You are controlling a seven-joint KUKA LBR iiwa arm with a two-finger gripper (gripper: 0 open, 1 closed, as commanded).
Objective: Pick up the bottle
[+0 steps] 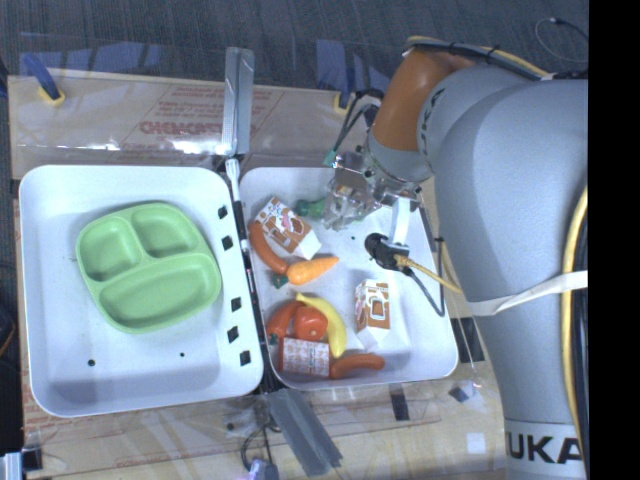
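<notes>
We take the bottle (pixel 303 357) to be the short cylinder with a red label that lies on its side at the front edge of the right bin (pixel 432 340), though its cap end is too small for us to read. A glossy brown sausage (pixel 357 365) lies just to its right, and a red pepper (pixel 311 324) and a rounder orange-red fruit (pixel 280 317) sit just behind it, with a curved yellow banana (pixel 330 320) draped against the pepper. Further right we see a small boxy carton (pixel 373 305), white with orange print. Toward the back of the bin lie a tapered carrot (pixel 313 267), a second sausage (pixel 264 249) and a larger carton (pixel 284 226), close together. The gripper (pixel 347 206) hangs over the back of this bin, well apart from the bottle, beside a small green thing (pixel 309 208); we cannot tell whether it is open or closed, and we see nothing held in it. The left bin (pixel 40 358), smooth white plastic, holds a green divided plate (pixel 148 264) with rounded corners.
</notes>
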